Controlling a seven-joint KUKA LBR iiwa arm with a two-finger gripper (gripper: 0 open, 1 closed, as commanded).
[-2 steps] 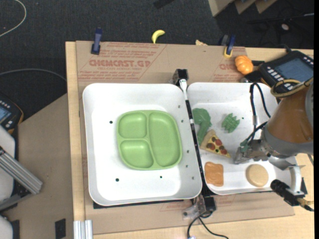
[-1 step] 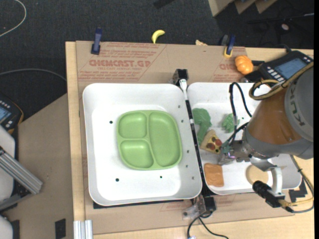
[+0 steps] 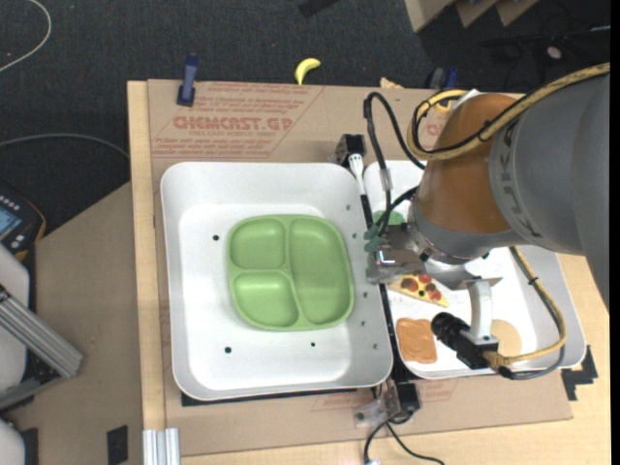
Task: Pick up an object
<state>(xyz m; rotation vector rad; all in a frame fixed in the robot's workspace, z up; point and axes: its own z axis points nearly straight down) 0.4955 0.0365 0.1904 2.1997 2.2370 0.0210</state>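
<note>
A green divided plate (image 3: 291, 270) lies in the left bin (image 3: 194, 201). In the right bin (image 3: 562, 303) a pizza slice toy (image 3: 418, 287) lies near the left wall, a brown toast-like piece (image 3: 417, 341) sits near the front, and a tan round piece (image 3: 507, 335) shows to its right. My arm covers most of the right bin. The gripper (image 3: 387, 258) hangs low at that bin's left wall, just left of the pizza slice. A black part (image 3: 455, 337) of the arm's hardware reaches over the front of the bin.
The bins rest on a cardboard sheet (image 3: 242, 119). A blue clamp (image 3: 187, 77) and a yellow banana-shaped item (image 3: 307, 68) sit at its far edge. Cables (image 3: 383, 153) loop over the right bin's back left.
</note>
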